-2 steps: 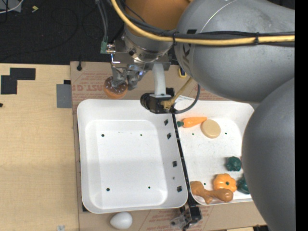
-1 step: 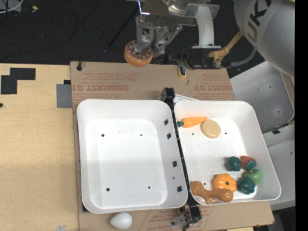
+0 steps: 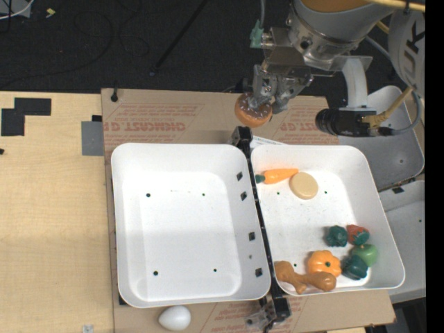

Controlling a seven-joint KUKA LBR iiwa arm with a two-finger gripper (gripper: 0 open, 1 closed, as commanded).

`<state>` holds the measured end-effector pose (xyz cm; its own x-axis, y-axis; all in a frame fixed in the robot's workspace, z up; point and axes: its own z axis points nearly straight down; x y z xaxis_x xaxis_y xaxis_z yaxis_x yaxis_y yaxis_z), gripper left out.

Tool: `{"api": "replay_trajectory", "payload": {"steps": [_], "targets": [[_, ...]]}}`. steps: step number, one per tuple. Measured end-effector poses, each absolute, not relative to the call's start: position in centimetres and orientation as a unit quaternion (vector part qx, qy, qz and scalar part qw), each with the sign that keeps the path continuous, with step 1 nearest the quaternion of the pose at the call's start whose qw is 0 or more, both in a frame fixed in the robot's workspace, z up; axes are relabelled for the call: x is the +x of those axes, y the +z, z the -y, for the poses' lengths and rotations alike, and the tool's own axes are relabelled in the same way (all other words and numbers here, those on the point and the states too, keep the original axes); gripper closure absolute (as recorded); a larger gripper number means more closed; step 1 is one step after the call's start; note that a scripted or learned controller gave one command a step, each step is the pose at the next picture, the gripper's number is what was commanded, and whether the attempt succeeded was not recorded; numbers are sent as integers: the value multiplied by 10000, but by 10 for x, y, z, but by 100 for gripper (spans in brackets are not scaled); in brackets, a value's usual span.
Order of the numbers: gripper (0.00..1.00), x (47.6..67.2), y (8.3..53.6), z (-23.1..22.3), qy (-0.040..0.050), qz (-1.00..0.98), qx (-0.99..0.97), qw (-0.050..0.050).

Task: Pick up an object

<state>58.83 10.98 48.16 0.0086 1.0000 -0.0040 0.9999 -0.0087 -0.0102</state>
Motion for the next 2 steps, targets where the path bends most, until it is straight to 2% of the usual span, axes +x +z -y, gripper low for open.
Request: {"api": "replay_trajectory", "payload": {"steps": [1, 2], "targets": [[100, 590, 426, -36, 50, 7041, -7100, 22], [100, 529, 348, 9, 57, 7048, -7093, 47]]}}
